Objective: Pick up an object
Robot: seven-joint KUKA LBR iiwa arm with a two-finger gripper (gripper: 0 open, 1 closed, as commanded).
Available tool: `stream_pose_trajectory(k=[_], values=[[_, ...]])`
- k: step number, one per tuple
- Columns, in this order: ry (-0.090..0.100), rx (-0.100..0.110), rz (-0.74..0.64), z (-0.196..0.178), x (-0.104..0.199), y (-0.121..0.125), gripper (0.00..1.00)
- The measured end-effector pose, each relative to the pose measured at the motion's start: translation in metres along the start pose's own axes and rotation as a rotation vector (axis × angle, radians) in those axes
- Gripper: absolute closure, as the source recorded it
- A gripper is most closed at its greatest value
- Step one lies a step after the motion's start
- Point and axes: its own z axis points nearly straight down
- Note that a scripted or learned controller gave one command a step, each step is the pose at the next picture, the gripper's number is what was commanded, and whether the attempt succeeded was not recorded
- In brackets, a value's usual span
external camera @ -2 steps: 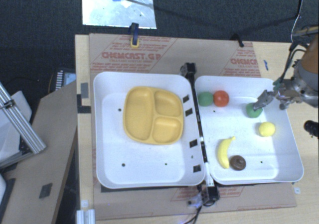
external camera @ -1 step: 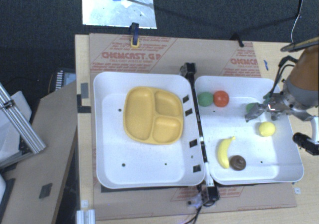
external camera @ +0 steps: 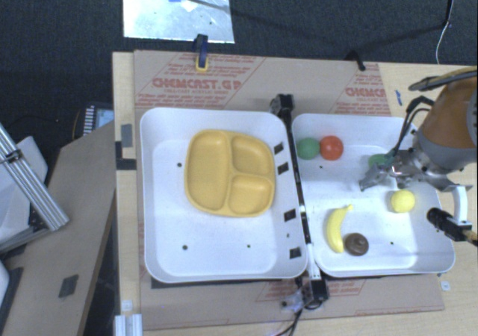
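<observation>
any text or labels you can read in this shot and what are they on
"CHEMCAST GP" in red letters, on the brown protective sheet behind the left bin.
The same red print shows behind the right bin, near, tilted and partly cut off; it likely reads "CHEMCAST" but is too blurred to be sure.
Fainter red print at the sheet's front edge is unreadable.
No text on the yellow tray or the fruit.

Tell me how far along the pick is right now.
Done: the arm has reached into the right bin. In hand: nothing visibly; the gripper sits low beside the yellow ball, jaws unclear. Left: grasping and lifting. The banana, brown piece, red ball and green ball all lie on the bin floor.
</observation>
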Motion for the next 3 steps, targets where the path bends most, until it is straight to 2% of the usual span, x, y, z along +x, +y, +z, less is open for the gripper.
stream_pose_trajectory(k=[1, 2, 3], values=[[0.0, -0.001, 0.0, 0.019, 0.0, 0.001, 0.0], [-0.002, -0.005, 0.001, 0.007, 0.0, 0.002, 1.0], [-0.002, -0.006, 0.001, -0.039, -0.007, 0.005, 1.0]])
